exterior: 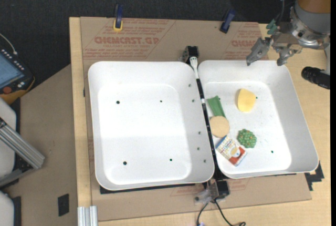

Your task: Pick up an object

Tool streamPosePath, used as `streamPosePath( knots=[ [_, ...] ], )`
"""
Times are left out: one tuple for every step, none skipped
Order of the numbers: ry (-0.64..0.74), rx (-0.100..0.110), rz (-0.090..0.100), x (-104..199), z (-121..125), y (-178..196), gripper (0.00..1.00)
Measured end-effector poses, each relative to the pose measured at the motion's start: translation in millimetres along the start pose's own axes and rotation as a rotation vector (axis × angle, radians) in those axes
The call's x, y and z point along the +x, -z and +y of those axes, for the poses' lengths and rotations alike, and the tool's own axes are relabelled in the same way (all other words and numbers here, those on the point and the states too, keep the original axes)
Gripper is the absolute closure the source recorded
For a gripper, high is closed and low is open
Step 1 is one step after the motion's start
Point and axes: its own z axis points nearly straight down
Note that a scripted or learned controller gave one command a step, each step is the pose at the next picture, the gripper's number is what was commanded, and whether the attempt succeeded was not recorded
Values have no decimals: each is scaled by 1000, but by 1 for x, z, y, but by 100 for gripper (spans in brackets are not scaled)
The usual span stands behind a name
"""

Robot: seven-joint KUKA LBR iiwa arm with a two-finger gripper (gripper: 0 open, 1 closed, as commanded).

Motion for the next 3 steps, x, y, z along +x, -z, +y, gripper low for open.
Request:
streamPosePath(
  knots=[
    [-2, 12, 3, 14, -93, -63, 0],
    [-4, -22, -9, -40, -73, 98, 0],
    [8, 1, 2, 28, 9, -36, 0]
  ],
)
